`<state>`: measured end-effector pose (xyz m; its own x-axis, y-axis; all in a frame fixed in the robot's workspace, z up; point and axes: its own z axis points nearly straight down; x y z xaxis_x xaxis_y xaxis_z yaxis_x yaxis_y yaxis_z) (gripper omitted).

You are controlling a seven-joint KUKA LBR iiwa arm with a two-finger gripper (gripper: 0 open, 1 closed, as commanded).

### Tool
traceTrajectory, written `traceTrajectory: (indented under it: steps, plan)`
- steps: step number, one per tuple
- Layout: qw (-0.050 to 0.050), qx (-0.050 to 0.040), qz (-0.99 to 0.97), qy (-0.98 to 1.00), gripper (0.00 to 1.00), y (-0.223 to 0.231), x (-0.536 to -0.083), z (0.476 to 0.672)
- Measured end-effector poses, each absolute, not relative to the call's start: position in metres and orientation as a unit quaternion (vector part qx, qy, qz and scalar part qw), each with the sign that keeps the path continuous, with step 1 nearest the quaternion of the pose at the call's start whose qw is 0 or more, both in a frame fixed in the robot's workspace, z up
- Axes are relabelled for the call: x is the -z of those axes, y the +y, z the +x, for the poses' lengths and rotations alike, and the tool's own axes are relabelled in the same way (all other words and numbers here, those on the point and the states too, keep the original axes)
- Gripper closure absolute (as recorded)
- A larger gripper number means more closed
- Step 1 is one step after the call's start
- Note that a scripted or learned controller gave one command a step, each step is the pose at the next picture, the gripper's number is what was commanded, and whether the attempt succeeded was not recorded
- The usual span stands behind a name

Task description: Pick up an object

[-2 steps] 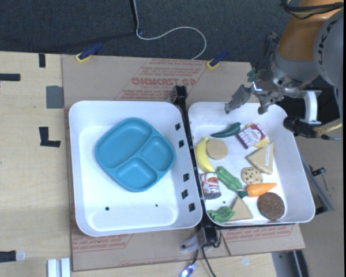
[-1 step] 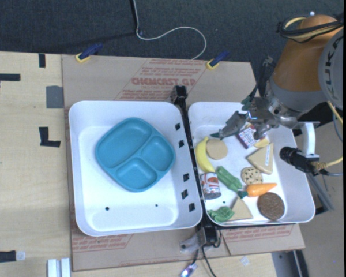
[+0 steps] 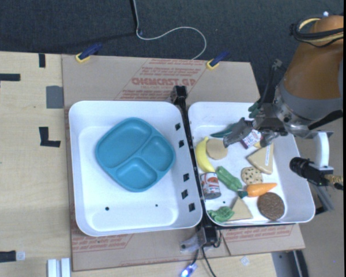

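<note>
The claw (image 3: 237,133), its grip too blurred to tell, hangs over the right bin (image 3: 303,215), with the banana (image 3: 203,155) just left, long axis running up-down.

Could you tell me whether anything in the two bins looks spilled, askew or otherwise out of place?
Nothing stands out. The blue divided plate lies flat but turned at an angle in the left bin, and the toy food, such as the banana and carrot, sits loosely inside the right bin.

The gripper (image 3: 237,133) hung over the right bin (image 3: 307,211), just above a banana (image 3: 203,156) and round cookie (image 3: 217,150) lying beneath it.
</note>
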<state>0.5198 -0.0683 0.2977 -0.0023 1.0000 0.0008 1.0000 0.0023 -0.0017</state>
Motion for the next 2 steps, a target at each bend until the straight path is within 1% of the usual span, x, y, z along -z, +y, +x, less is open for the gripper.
traceTrajectory:
  steps: [1, 2]
  plan:
    - [0.004, -0.0027, -0.706, -0.709, 0.00, -0.021, -0.250, 0.481]
    - [0.002, -0.0013, -0.706, -0.708, 1.00, -0.023, -0.263, 0.483]
